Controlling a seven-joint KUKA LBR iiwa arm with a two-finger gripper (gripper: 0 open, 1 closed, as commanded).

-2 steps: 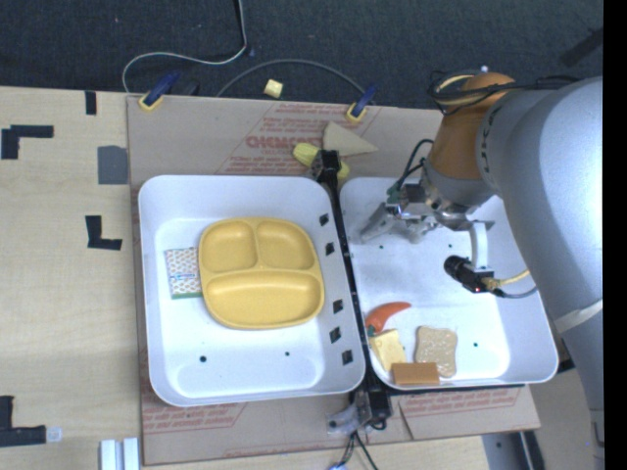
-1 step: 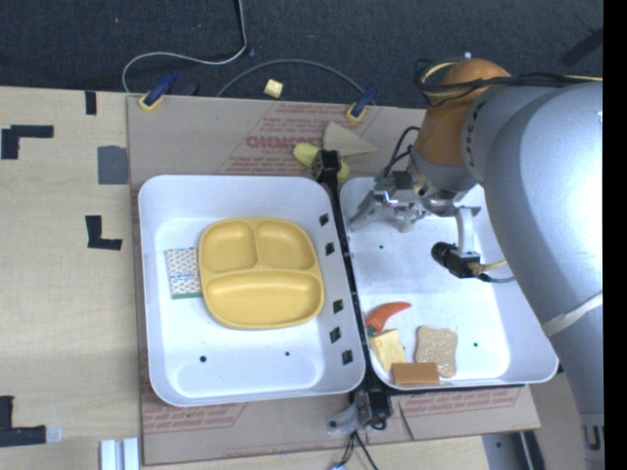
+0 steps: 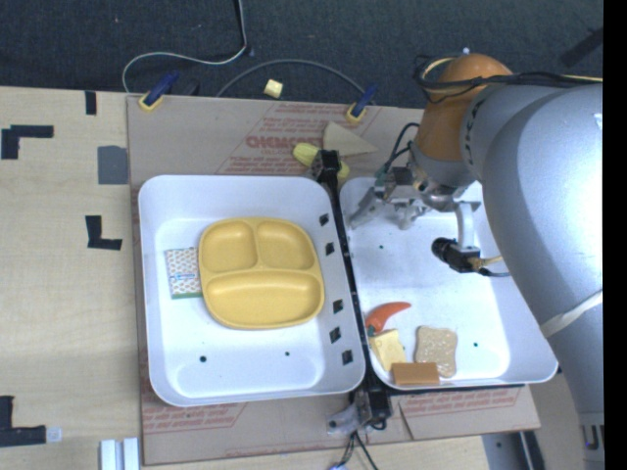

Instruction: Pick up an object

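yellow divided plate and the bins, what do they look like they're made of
Yellow divided plate: probably moulded plastic, matte, uniform colour, with rounded compartment ridges. Left bin and right bin: likely thin formed plastic, smooth white with soft rounded rims, though the view can't confirm it.

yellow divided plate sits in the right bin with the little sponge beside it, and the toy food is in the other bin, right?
Not quite: the camera view shows the yellow divided plate in the left bin, with the sponge beside it. The toy food lies in the right bin.
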